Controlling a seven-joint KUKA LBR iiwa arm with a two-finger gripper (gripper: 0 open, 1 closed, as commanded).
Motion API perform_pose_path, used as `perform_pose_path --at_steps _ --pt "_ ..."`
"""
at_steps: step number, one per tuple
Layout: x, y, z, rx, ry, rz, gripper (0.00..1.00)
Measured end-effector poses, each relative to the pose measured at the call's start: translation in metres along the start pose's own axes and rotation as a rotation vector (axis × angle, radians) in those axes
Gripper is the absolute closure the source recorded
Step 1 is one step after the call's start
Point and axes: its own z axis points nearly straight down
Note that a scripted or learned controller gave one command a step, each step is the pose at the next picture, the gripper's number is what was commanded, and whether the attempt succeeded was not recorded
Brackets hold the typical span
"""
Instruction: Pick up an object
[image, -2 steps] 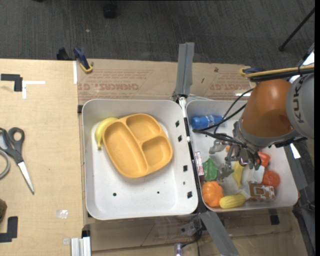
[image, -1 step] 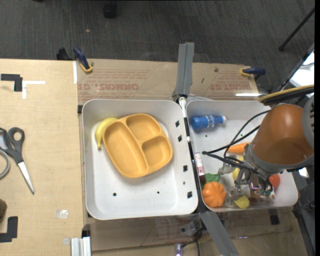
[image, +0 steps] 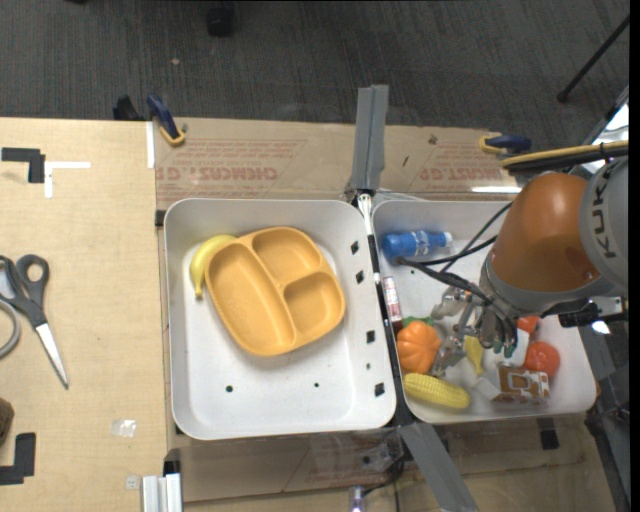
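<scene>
2 bins: claw (image: 470, 345) amid pumpkin (image: 418, 345), corn (image: 435, 391) (bottle (image: 415, 242) behind).

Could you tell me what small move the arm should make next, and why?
Probably a short descent: the gripper hangs in the right bin amid clutter, between the orange pumpkin and yellow corn, with nothing visibly between its fingers.
</scene>
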Motion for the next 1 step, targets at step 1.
perform_pose_path --at_steps 1 --pt "0.0001 -0.0001 0.0 0.0 0.0 0.0 0.0"
